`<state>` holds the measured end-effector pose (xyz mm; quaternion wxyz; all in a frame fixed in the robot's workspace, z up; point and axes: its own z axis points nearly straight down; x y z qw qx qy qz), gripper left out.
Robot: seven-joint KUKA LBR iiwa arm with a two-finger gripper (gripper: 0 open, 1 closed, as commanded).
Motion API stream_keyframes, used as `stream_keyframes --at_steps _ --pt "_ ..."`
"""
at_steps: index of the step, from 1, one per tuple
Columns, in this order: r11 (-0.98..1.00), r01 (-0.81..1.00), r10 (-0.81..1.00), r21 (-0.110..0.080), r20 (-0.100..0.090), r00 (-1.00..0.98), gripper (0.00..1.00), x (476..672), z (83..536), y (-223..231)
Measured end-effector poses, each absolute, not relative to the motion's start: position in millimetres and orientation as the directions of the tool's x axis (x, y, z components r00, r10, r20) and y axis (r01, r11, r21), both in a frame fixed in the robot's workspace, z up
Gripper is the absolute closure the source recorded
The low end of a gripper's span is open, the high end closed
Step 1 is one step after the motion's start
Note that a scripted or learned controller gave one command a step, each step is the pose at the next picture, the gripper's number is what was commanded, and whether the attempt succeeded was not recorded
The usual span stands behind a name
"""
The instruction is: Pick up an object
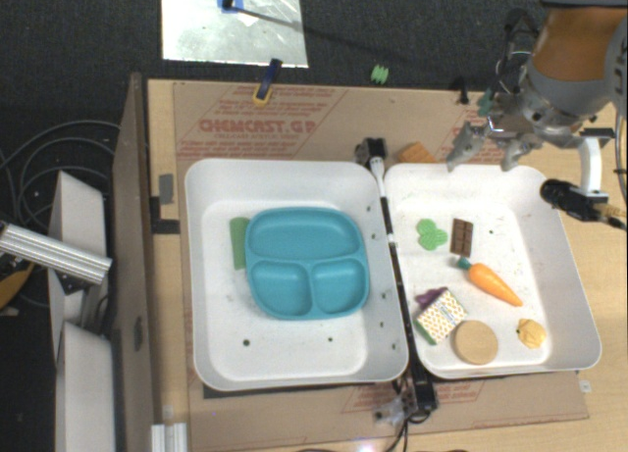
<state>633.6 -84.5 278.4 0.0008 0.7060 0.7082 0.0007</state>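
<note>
Right bin on desk: carrot, brown block, green piece, round biscuit, all loose and apart. Claw above bin's far rim, fingers spread, nothing between them. Best target probably carrot: lower straight down, straddle across its narrow width, clear of wall.

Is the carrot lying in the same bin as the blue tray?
No, the carrot lies in the right bin, while the blue tray sits in the left bin.
</note>
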Motion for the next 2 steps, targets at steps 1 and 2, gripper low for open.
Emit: stream_keyframes --at_steps 1,2 --pt "-0.001 1.000 1.000 -0.010 0.002 0.001 0.00 586.0 156 -89" --pt "-0.004 1.000 1.000 -0.002 0.000 0.004 0.00 572.0 81 -140"
